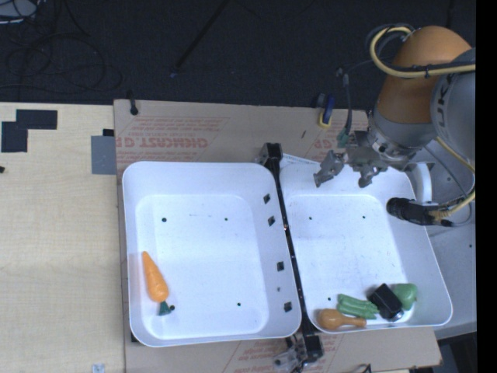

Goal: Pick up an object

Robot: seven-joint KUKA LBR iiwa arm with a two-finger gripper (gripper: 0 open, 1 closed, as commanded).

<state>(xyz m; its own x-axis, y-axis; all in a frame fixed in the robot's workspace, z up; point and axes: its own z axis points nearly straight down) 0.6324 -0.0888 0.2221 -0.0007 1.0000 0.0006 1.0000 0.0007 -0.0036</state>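
Observation:
My gripper point(344, 178) hangs above the far edge of the right bin point(365, 239), its two fingers spread open with nothing between them. In that bin's near right corner lie a green vegetable point(356, 306), a black block point(385, 301), a green rounded piece point(405, 292) and an orange-brown pear-shaped piece point(338, 319), all well below the gripper. An orange carrot point(154, 278) lies near the front left of the left bin point(202, 208).
A black divider strip point(279, 239) runs between the two bins. Both bins sit on a cardboard sheet point(202, 134) over a wooden bench. The arm's orange band point(423, 64) rises at the upper right.

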